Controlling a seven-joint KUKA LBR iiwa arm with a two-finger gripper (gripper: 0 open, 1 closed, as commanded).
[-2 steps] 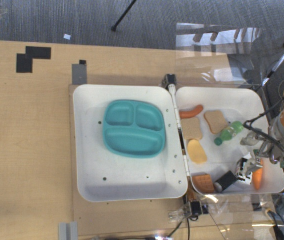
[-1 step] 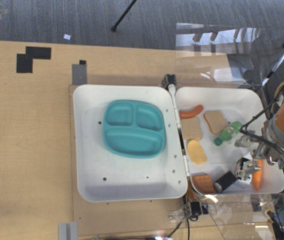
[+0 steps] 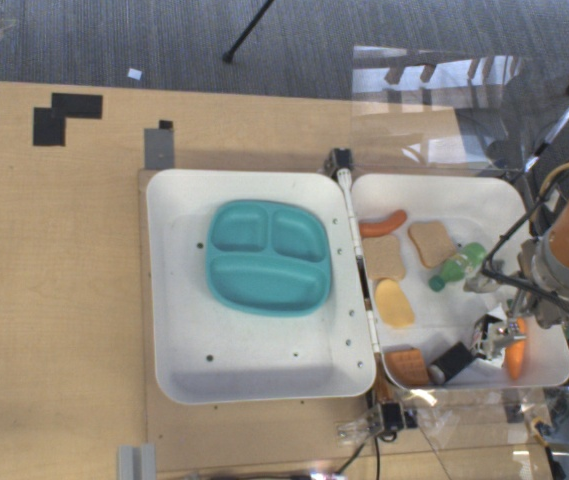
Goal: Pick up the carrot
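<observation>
The carrot point(image 3: 515, 358) is a small orange piece lying near the front right corner of the right bin point(image 3: 504, 193). My gripper point(image 3: 504, 336) hangs low right over the carrot's upper end and hides part of it. The arm comes in from the right, its orange band just above the wrist. Whether the carrot sits between the gripper's tips cannot be made out.
The right bin also holds a red sausage point(image 3: 382, 224), two bread slices point(image 3: 430, 241) point(image 3: 384, 259), a green bottle point(image 3: 456, 266), a yellow piece point(image 3: 394, 304) and a brown waffle point(image 3: 406, 365). A teal divided plate point(image 3: 267, 257) lies in the left bin point(image 3: 179, 368).
</observation>
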